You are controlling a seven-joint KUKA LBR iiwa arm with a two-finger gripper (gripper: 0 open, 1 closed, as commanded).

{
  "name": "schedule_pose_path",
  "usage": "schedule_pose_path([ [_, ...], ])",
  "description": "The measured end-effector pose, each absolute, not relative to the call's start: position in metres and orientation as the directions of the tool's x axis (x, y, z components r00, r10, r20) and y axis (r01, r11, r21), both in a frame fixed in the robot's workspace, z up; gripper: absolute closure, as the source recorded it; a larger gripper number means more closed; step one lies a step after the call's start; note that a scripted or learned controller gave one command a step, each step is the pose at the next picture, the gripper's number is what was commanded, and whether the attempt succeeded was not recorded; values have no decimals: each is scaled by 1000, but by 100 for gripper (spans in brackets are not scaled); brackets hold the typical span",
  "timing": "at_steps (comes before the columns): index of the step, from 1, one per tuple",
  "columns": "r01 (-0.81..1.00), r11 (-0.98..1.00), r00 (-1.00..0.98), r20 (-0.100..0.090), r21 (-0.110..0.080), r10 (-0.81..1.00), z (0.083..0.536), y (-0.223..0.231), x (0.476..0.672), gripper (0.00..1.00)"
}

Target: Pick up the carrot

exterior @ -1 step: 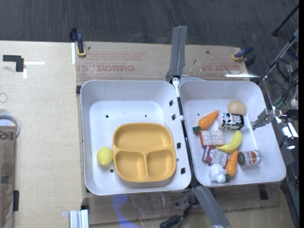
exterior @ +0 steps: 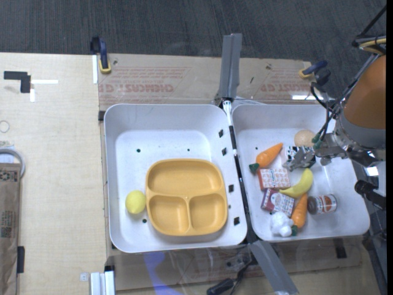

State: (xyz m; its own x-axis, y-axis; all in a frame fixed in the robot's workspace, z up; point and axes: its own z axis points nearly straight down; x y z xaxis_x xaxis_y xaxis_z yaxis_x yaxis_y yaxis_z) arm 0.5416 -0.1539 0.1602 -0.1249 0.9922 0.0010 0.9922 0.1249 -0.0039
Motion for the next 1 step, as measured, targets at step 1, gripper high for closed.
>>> schedule_pose_path([
  [1,977,215,-215,-1,-1,977,188,-111,620,0],
])
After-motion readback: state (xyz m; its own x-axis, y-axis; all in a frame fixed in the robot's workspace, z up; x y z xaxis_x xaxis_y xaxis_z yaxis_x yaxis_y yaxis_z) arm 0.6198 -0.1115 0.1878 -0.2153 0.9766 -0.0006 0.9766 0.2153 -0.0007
